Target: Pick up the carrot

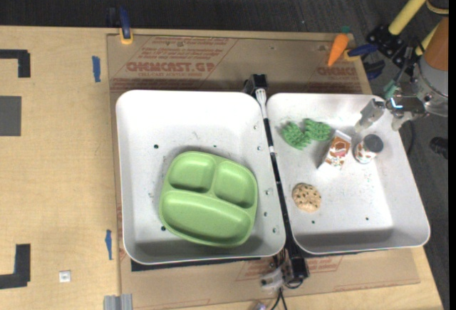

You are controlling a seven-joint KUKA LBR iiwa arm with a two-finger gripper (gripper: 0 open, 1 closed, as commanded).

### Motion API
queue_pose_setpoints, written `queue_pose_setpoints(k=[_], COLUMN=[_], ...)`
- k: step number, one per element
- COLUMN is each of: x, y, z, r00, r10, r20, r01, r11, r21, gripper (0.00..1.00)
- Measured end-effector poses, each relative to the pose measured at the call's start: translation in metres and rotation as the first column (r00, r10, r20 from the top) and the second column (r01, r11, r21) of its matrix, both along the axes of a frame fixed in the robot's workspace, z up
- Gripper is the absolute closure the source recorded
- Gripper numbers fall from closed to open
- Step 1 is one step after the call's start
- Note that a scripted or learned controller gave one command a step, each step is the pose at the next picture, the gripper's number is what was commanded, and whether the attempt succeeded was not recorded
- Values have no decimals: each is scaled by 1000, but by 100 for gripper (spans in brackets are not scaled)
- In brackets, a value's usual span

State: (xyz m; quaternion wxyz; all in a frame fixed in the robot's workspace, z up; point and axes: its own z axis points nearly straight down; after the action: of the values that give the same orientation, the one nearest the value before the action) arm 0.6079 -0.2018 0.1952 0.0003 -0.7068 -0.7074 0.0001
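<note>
The carrot [337,50] is small and orange with a green top. It lies outside the bins, on the cardboard behind the right bin's far edge. My gripper [372,115] hangs over the far right corner of the right bin [399,226], below and to the right of the carrot and well apart from it. Nothing shows in its grasp. The arm [434,77] comes in from the right edge.
The right bin holds a green leafy toy [306,132], a small carton [338,150], a can [367,147] just under the gripper, and a cookie [306,197]. A green divided plate [210,196] lies in the left bin [135,159]. A blue clamp [360,50] sits beside the carrot.
</note>
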Motion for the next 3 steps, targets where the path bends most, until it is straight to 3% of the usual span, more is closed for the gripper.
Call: queue_pose_setpoints(k=[1, 2, 3], x=[2, 45, 59], y=[-22, -16, 34], z=[19, -75, -93], r00=[949, 1000, 940], r10=[315, -21, -342], r20=[4, -2, -1], r01=[-315, 21, 342], r11=[949, 1000, 940], r21=[-4, 10, 0], gripper=[0, 0, 0])
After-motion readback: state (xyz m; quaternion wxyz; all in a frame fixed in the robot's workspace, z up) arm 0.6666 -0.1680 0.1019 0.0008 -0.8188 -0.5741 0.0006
